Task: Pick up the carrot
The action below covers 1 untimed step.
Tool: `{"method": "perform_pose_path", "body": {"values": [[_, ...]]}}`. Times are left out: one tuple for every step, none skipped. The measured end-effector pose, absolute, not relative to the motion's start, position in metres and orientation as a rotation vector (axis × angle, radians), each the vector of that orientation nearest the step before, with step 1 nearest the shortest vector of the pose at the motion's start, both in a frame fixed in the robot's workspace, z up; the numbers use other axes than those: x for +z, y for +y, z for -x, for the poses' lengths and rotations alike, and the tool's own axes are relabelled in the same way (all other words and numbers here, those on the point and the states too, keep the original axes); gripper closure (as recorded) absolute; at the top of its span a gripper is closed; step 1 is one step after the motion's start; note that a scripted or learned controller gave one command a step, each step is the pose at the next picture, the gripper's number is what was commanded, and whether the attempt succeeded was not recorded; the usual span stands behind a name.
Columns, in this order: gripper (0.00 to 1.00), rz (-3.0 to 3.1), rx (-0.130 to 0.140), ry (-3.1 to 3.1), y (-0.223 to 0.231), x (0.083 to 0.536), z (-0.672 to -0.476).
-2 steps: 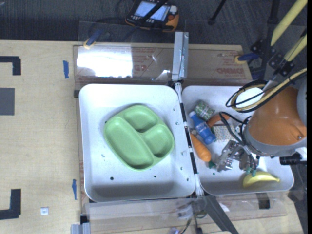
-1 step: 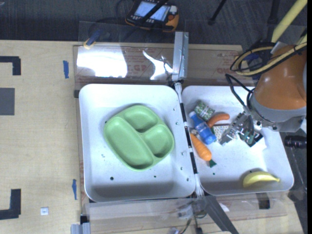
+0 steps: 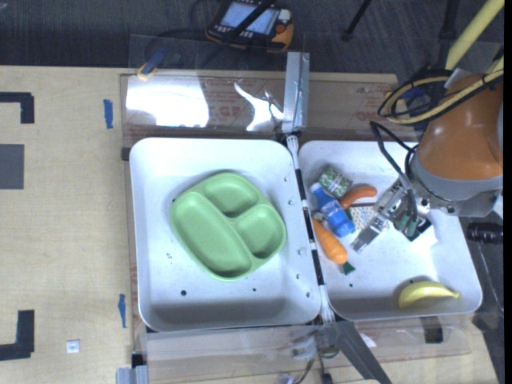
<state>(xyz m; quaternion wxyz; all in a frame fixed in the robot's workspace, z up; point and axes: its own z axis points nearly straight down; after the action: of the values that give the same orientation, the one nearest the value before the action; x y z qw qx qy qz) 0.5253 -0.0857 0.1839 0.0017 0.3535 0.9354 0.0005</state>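
Carrot [image 3: 330, 243] lies by the right bin's [image 3: 456, 250] left wall — hand [image 3: 374, 229] just beside.

Two white bins side by side on a wooden bench. Left bin [image 3: 152, 214]: one green divided plate [image 3: 228, 224], lying flat. Right bin [image 3: 456, 254]: carrot [image 3: 330, 242] against the left wall (leafy end toward the near side), blue bottle [image 3: 332, 212] touching it, small can [image 3: 336, 182], orange sausage-like piece [image 3: 358, 194], banana [image 3: 426, 293] in the near corner. Gripper [image 3: 374, 229] just right of the carrot, nothing between its fingers.
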Motion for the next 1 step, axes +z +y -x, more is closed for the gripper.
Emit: {"method": "perform_pose_path", "body": {"values": [[0.0,-1.0,0.0,2.98,-0.003,0.1834,-0.4799]]}}
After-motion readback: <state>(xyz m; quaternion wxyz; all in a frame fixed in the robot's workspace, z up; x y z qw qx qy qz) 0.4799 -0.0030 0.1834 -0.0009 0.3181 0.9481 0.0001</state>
